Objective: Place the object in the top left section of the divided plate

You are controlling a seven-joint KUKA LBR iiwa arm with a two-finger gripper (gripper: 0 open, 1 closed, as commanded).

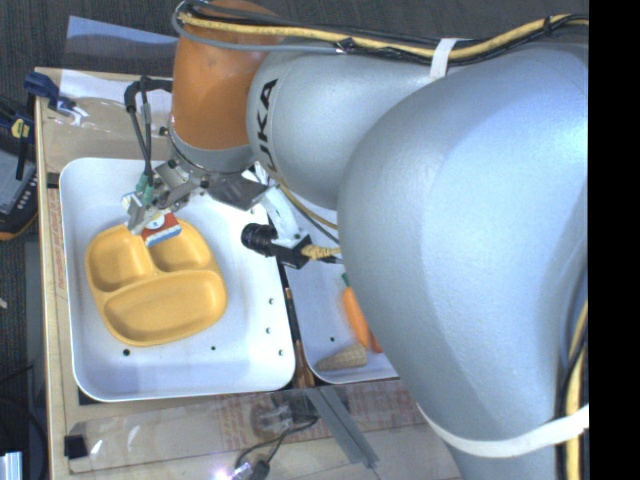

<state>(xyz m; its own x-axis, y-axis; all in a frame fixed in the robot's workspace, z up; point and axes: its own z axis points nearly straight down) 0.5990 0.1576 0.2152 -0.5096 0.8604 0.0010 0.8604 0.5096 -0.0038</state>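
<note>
The big grey arm (450, 198) dominates here, sweeping in from the right and covering most of the right bin (335, 363), with its orange band (215, 78) sitting above the wrist. Under it, the wooden bench (200, 433) carries the left bin (255, 353), white and shallow, and inside that lies the yellow divided plate (150, 283), its large compartment nearest the bottom of the view and two smaller ones above it. The gripper (152, 211) is down right over the plate's upper edge, at the ridge between those two small sections. A small red, white and blue object (160, 232) sits just below the fingertips, at the top of the upper right section by the divider; it looks to be touching the jaws, but at this angle I cannot tell whether they are clamped on it or parted around it. Over in the right bin, an orange carrot-like piece (357, 318) and a tan wedge (345, 356) peek out just beside the arm's shadowed flank.
</note>
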